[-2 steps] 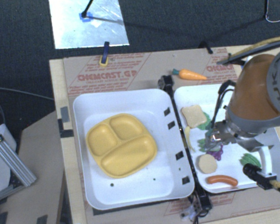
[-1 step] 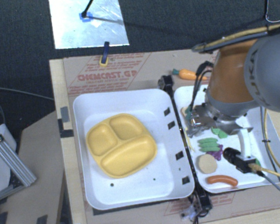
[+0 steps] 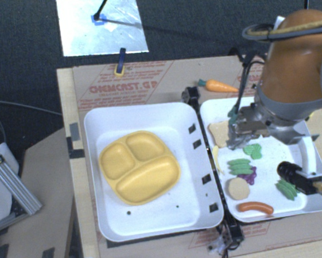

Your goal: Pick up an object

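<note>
Green bean (image 3: 252,151), mid-right of frame: just under gripper (image 3: 238,140); grip state impossible to tell. Best lowered straight, centred, clear of purple piece (image 3: 247,173).

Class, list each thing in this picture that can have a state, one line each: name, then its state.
Yellow plate: upright in the left bin, its three compartments bare.
Carrot: lying on the bench outside the bins.
Sausage: lying flat near the right bin's front edge.
Round biscuit: lying flat in the right bin.
Gripper: lowered over the right bin.
</note>
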{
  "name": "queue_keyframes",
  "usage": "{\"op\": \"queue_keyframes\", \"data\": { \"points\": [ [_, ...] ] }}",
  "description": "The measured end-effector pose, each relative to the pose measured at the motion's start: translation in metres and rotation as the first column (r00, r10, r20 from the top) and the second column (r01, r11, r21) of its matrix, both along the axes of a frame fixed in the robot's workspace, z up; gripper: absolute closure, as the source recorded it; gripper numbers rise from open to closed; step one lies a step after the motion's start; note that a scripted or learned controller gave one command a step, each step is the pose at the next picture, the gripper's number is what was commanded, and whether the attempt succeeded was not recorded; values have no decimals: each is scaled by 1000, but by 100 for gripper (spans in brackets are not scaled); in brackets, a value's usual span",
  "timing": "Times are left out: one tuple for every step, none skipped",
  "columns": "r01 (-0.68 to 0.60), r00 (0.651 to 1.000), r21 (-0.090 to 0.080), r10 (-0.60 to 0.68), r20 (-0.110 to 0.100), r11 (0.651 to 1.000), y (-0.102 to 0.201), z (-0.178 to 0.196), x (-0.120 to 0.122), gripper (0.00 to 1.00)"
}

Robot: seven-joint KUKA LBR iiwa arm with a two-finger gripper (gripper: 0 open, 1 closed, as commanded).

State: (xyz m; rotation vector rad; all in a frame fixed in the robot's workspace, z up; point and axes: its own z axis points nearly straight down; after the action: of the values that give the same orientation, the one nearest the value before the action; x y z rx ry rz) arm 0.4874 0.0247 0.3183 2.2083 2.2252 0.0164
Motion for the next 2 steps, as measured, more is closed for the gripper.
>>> {"op": "queue_keyframes", "data": {
  "points": [
    [5,1000,-2,-5,-24,1000,32,-142,-3,100],
    [-3,1000,0,3,-14,1000,102,-158,-2,100]
  ]
}}
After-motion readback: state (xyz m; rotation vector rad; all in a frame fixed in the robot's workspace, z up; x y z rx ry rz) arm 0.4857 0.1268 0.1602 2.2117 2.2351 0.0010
